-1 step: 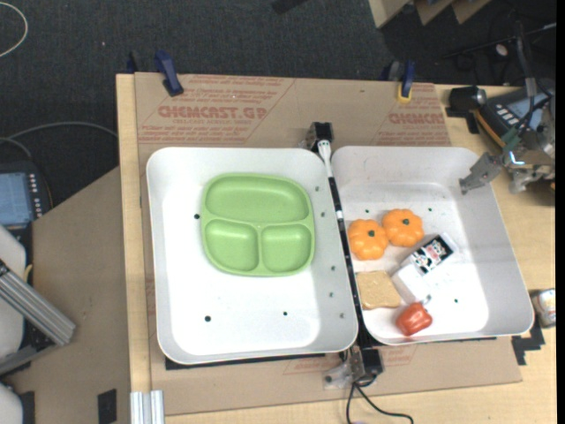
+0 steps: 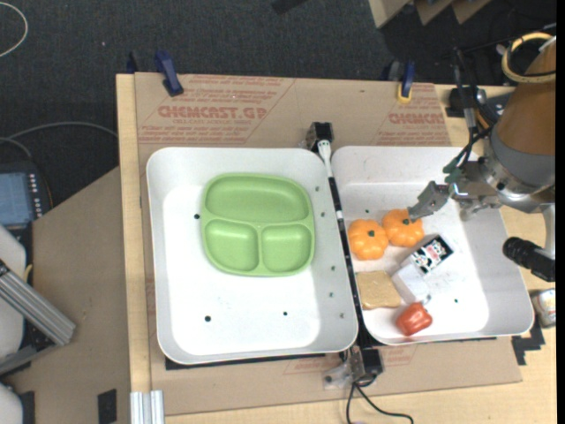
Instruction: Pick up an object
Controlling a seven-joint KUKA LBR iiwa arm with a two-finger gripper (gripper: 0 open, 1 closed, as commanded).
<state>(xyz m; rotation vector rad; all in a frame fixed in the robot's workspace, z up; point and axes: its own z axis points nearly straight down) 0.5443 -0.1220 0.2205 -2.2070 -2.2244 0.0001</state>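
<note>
- I count two small orange plastic pumpkins (image 2: 386,234) in the right white bin (image 2: 494,307), beside one tan bread slice (image 2: 379,291) and one red pepper (image 2: 414,319).
- One green divided plate (image 2: 259,224) sits in the left white bin (image 2: 177,263).
- Gripper (image 2: 430,199) hangs just beside one pumpkin; grip state I cannot tell.

two bins are sitting side by side on the bench (image 2: 265,104). in the left bin (image 2: 168,316), a divided plate (image 2: 259,223) is lying toward the far edge. in the right bin (image 2: 494,299), two pumpkins (image 2: 368,239) (image 2: 404,230) are resting near the left wall, a small box (image 2: 424,259) lying just right of them, a bread slice (image 2: 379,290) sitting toward the near edge, and a pepper (image 2: 413,318) lying at the near edge beside it.
</note>
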